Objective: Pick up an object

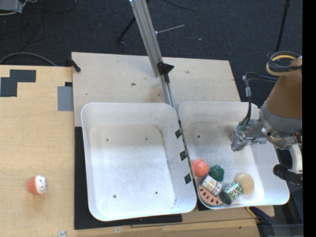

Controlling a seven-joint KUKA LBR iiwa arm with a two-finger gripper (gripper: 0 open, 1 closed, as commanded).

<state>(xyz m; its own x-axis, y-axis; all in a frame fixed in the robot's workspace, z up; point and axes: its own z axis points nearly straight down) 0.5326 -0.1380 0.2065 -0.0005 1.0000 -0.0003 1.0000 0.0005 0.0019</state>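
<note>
In the camera view, the end effector hangs over the right bin; whether it is spread or pressed together I cannot tell. Toys cluster in this bin's near corner: orange ball, green toy, beige ball, small can. The orange ball probably is light and firm, best taken across its middle.
</note>
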